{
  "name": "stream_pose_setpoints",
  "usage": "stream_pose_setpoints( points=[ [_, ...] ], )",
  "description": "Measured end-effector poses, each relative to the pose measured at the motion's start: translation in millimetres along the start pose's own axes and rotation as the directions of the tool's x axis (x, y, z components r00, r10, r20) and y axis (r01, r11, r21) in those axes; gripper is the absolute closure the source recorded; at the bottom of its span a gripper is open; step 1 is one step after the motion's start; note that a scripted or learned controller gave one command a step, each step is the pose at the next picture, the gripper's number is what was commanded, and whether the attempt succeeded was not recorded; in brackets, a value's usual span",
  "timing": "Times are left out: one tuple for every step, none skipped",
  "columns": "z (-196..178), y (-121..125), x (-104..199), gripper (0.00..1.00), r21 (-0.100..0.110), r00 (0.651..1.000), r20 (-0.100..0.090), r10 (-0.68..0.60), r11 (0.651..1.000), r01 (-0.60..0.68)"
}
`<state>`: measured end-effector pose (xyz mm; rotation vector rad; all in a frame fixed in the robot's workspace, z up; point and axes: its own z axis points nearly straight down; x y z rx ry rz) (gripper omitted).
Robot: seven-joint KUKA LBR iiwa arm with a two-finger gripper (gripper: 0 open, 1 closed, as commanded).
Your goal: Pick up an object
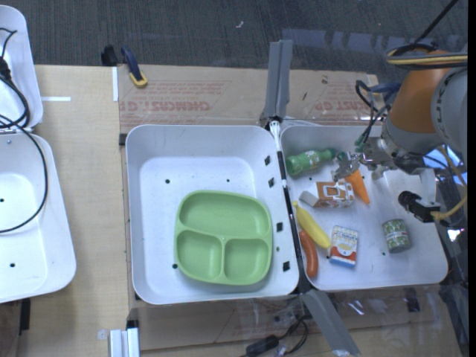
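My gripper [348, 166] hangs low over the back of the right bin [416, 268], right at the upper end of an orange carrot [361, 189]. A green bottle [309, 160] lies just left of it. In front of it is a small brown and white carton [332, 193]. Further forward lie a yellow banana [314, 227], a red sausage [309, 259], a white and red box [343, 245] and a green can [396, 236]. Whether the gripper touches the carrot is unclear.
The left bin [135, 199] holds a green divided plate [223, 238]. The arm's orange band [416, 99] and black cables [416, 207] hang over the right bin's right side. A grey divider post [278, 80] stands between the bins at the back.
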<state>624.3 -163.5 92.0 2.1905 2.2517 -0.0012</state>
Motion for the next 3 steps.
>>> stream_pose_setpoints(
  points=[
    [-9.4,0.0,-1.4,1.0,-0.001,1.0,0.001,0.002,1.0,-0.002],
    [-18.6,0.0,-2.6,1.0,-0.001,1.0,0.002,0.004,1.0,-0.004],
    [-64.1,19.3,44.8,1.0,-0.001,0.999,0.0,0.034,0.999,-0.034]
  ],
)
